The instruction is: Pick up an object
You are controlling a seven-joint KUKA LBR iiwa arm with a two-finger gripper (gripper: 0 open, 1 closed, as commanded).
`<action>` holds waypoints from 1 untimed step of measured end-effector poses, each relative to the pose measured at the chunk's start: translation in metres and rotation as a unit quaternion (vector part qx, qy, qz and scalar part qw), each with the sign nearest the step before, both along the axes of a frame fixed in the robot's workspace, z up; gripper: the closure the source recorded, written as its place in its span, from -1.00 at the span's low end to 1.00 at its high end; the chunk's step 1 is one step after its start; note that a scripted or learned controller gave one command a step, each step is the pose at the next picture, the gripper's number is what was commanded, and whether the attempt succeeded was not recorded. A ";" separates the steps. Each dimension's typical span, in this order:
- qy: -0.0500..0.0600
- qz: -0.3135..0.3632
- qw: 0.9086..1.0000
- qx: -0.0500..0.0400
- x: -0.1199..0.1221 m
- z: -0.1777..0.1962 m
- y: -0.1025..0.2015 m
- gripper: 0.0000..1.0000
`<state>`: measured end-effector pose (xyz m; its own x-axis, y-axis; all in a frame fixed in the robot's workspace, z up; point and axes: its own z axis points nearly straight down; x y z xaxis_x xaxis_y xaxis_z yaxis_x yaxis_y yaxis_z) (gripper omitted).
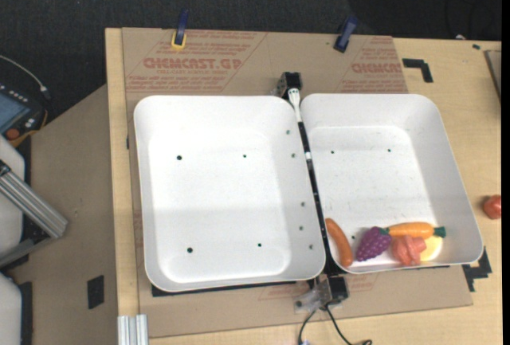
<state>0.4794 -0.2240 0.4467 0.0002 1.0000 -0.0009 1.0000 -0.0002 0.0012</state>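
While the tool's state cannot be told, toy carrot (413, 230), right bin's (446, 152) near edge: light, rigid, slippery; grasp mid-body.

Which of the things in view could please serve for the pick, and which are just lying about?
For the pick, all in the right bin:
sausage
purple grapes
carrot
red item

Lying about:
left bin
blue clamps
red object on the bench, outside the bins

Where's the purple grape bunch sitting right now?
In the camera view, the purple grape bunch lies in the right bin, along its near edge, between the sausage on its left and the carrot on its right.
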 end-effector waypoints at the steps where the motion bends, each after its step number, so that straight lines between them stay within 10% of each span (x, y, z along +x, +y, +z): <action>1: 0.002 0.000 1.000 0.001 0.000 -0.012 0.000 1.00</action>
